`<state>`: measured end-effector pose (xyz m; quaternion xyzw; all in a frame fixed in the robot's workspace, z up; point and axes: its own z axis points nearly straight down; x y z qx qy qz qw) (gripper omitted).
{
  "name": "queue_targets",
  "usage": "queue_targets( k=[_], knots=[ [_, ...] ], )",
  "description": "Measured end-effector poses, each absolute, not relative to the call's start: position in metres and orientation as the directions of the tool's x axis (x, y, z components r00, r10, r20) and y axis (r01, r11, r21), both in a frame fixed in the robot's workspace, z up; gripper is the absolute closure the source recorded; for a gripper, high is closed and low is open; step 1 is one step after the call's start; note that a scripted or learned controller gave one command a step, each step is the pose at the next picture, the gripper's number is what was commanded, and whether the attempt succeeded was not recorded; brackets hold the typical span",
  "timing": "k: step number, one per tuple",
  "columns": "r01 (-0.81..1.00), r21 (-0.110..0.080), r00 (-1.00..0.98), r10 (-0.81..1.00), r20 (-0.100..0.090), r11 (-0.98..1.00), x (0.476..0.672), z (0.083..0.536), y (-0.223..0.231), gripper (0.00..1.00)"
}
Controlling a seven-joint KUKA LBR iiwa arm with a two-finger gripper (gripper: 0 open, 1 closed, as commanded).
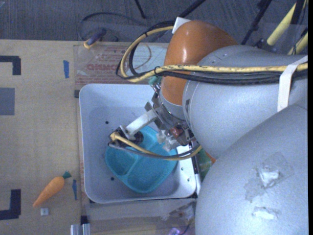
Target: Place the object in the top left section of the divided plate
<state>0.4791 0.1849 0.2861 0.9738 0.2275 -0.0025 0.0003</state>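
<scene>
- Soft, even overhead light falls across the bench [39, 131], cool and rather dim
- The arm [244, 131] throws a grey shadow over the white bin [93, 111], deepest around the blue divided plate [139, 173]
- A gentle sheen sits on the orange band [195, 43]
- The arm's near bulk looks soft and out of focus; the floor [58, 9] at the top is dark and grainy

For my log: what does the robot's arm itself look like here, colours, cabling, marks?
The arm is bulky, rounded and pale grey, with a glossy orange band above the wrist. A yellow and black cable bundle runs along it, crossed by a white strap. The nearest segment carries whitish scuff marks. The claw looks small and metallic.
</scene>
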Motion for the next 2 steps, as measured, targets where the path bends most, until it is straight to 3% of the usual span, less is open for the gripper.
queue_targets(
  k=[1,2],
  knots=[
    [0.591,-0.003,0.806,0.591,-0.005,-0.806,0.4780,0.2237,0.1938,1.00],
    [0.591,-0.003,0.807,0.591,-0.005,-0.807,0.4781,0.2236,0.1937,0.00]
  ],
)
